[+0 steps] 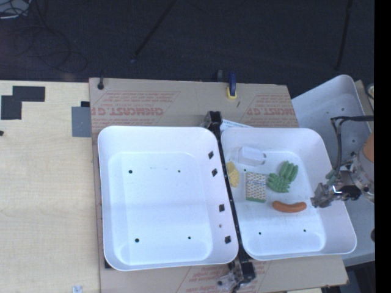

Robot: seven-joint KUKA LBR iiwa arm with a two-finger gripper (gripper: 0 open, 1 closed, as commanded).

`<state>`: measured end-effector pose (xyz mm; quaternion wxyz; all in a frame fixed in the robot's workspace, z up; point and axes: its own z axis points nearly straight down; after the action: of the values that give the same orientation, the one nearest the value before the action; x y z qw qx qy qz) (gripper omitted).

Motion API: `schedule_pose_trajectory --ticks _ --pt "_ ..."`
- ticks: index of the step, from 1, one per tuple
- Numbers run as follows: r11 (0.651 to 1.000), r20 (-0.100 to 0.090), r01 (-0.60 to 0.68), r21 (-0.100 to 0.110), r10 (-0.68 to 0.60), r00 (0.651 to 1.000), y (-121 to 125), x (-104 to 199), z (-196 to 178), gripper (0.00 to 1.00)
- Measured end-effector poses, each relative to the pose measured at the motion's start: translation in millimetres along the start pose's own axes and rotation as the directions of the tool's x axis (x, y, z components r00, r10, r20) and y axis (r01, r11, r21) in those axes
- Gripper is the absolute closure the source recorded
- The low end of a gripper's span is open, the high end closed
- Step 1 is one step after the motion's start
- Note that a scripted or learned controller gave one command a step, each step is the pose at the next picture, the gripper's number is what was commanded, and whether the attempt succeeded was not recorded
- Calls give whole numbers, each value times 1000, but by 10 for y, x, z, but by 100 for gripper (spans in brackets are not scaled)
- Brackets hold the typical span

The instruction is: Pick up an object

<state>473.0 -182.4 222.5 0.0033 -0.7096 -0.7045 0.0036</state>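
The right bin [333, 227] holds several small things. A yellow corn cob [233, 174] lies by its left wall. Beside it sit a clear plastic piece [252, 155], a patterned green and tan sponge [256, 187], a green leafy toy [282, 177] and an orange-red sausage [289, 207]. My gripper [325, 196] hovers at the bin's right rim, just right of the sausage, with nothing seen held in it.
The left bin [110, 182] sits beside the right one, joined by a black clamp strip [221, 188]. Both rest on a cardboard sheet [159, 105]. A wooden bench surface [43, 200] lies to the left. A grey plate [333, 105] lies at the right.
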Motion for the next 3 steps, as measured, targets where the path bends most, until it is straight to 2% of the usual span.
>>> schedule_pose_trajectory --ticks 1,2,3 --pt "1000 -5 17 -10 -17 1000 25 1070 -518 100" --pt "1000 -5 21 -18 -21 1000 9 2152 -1544 100" --pt "1000 1 12 -4 -12 1000 2 2089 -1586 100"
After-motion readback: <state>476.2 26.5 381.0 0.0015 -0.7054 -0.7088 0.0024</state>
